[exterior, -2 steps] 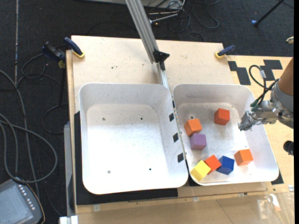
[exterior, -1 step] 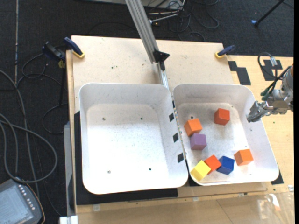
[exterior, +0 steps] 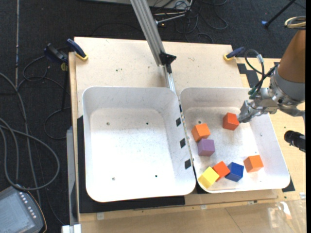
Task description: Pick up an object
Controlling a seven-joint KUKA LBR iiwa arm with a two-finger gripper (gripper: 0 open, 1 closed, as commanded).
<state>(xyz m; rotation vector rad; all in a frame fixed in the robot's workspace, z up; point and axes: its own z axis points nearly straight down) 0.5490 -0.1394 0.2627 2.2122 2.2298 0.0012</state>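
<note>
Blocks: seven coloured cubes lie scattered in the right bin [exterior: 277, 144], any of them a fair target for the pick.
Table [exterior: 126, 62]: a pale, speckled board carries both bins side by side, with clamps [exterior: 77, 50] at its far corners, likely there to keep it from shifting.
Left bin [exterior: 97, 101]: white and shallow, butted against its neighbour.
Arm [exterior: 291, 76]: grey with an orange band, it reaches in from the right and hangs low over the right bin's far side.
End effector [exterior: 244, 114]: set just beside the red block [exterior: 231, 121], perhaps touching it; whether it is apart or together cannot be told, and no block shows between its tips.
Other blocks: orange block [exterior: 201, 131] and purple block [exterior: 206, 147] sit mid-bin; yellow block [exterior: 209, 177], a small orange one, blue block [exterior: 235, 171] and another orange cluster near the front rim.
Room: dark carpet strewn with cables [exterior: 24, 130] surrounds the table.
</note>
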